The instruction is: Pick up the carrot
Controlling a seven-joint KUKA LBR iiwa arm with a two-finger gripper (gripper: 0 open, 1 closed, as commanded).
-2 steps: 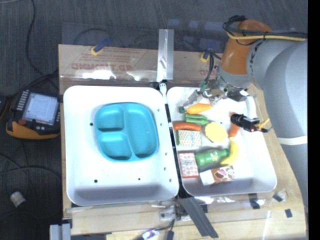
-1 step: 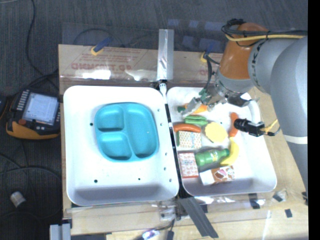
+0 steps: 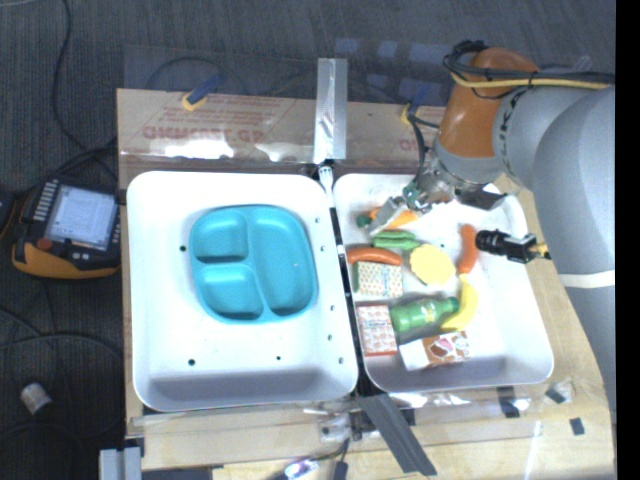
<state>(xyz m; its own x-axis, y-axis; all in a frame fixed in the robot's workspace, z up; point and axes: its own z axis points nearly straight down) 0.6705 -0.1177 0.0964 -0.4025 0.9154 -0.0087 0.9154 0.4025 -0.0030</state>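
The gripper (image 3: pixel 403 208) is down in the far corner of the right bin (image 3: pixel 520 298), its silvery fingers slanting toward the bin's left wall. Whether they are wide or narrow I cannot tell; the fingertips blur into the toys beneath them, and nothing can be seen plainly held between them.

A small orange piece with a touch of green (image 3: pixel 376 215), which I take to be the carrot, lies just at the gripper's tip, on its left side, touching or nearly touching it. A green pea pod or pepper (image 3: pixel 396 238) lies right below the gripper toward the camera, and beyond that a red-orange sausage (image 3: pixel 372 256). Further out on the same side sit a round yellow piece (image 3: pixel 432 265), a green bottle (image 3: pixel 422 314), a banana (image 3: pixel 464 304) and some small printed boxes (image 3: pixel 378 281). Another orange, elongated toy (image 3: pixel 467 248) lies off to the gripper's right, well apart from it; this could also be a carrot, so the target is not certain.

The left bin (image 3: pixel 160 348), holding a blue divided plate (image 3: pixel 253 263), is far to the gripper's left.

As I judge it, the approach is done and the arm is at the grasp point. Closing firmly on the carrot and lifting it free of the bin are not yet shown as done.
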